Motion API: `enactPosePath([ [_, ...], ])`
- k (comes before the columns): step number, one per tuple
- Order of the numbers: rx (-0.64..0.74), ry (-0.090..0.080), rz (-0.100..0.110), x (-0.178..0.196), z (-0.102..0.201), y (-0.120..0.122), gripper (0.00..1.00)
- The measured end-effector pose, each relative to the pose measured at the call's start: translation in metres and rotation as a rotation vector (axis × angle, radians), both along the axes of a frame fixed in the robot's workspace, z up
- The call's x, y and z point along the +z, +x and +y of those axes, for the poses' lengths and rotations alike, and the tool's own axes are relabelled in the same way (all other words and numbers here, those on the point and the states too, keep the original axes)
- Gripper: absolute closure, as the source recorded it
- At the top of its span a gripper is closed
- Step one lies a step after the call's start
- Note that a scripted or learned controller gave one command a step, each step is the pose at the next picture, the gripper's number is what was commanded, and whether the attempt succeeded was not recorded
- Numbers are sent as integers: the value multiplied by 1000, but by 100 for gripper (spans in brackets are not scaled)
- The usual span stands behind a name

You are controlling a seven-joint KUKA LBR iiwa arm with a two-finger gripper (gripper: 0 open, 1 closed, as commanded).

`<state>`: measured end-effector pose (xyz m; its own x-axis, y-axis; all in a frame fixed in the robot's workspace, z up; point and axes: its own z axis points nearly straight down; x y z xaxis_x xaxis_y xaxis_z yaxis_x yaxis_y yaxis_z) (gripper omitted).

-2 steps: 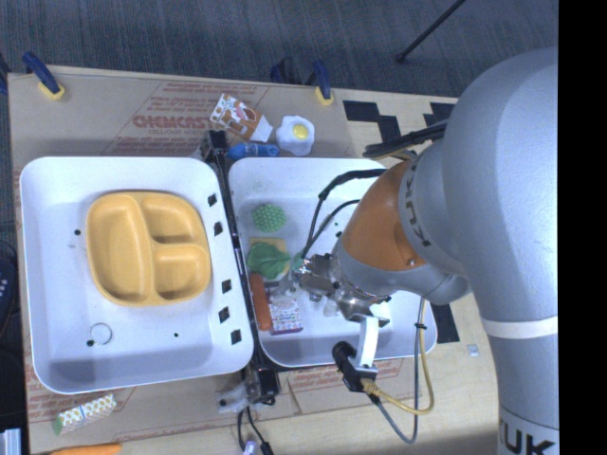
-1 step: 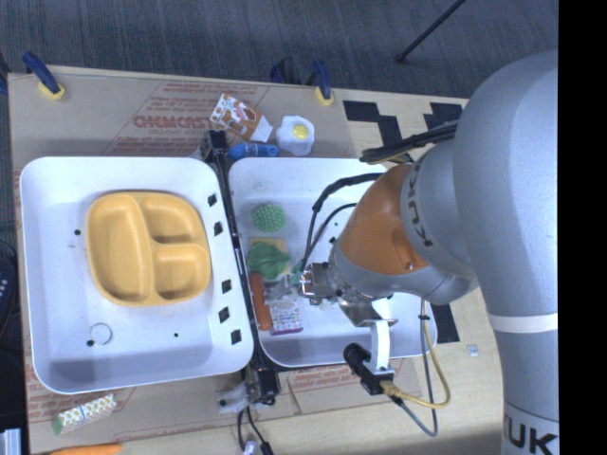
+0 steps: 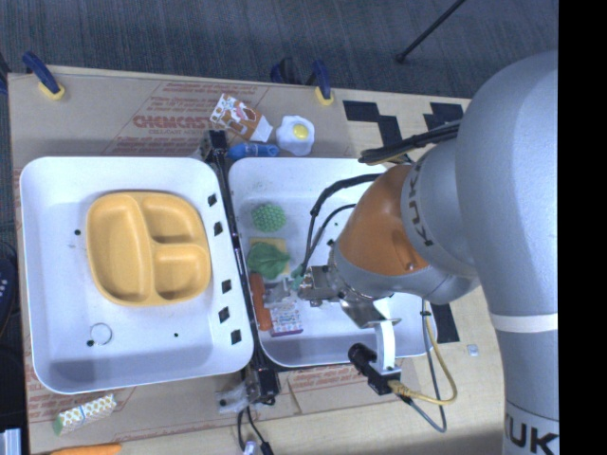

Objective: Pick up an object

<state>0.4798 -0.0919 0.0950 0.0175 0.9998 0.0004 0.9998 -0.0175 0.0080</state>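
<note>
In the left bin (image 3: 38,254) lies a yellow divided tray (image 3: 147,246). The right bin (image 3: 285,354) holds a green ball (image 3: 268,217), a leafy item (image 3: 267,259) and a flat packet (image 3: 283,317); tool (image 3: 308,287) state undeterminable.

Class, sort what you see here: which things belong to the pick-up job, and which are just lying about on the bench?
Job in hand:
right bin
green bumpy ball
green leafy piece
flat red packet
tool, low over the packet

Lying about:
left bin
yellow divided tray
egg-shaped toy
snack packet
blue clamps
</note>
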Motion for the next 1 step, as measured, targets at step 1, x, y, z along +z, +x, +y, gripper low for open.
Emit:
enactPosePath([
  [1, 437, -5, -2, 0, -8, 0, 0],
])
